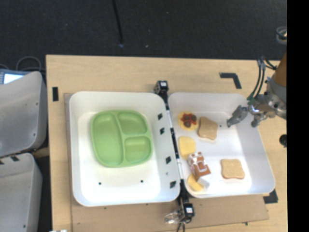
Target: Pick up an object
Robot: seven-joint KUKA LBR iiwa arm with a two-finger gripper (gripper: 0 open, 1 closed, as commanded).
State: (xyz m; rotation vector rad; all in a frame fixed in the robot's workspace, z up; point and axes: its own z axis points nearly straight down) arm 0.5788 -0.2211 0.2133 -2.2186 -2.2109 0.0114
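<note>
Arm enters from right edge, wrist low over upper right corner of right bin (251,178). Gripper (245,117) fingers spread apart, nothing between them; one finger (236,116) points down-left toward bin floor. Candidate objects in right bin: toast slice (208,128) nearest gripper, second toast slice (232,168), pizza-like piece (188,120), yellow wedge (187,145), brown-and-white block (199,165). Green divided plate (121,137) in left bin (77,178). No legible writing
</note>
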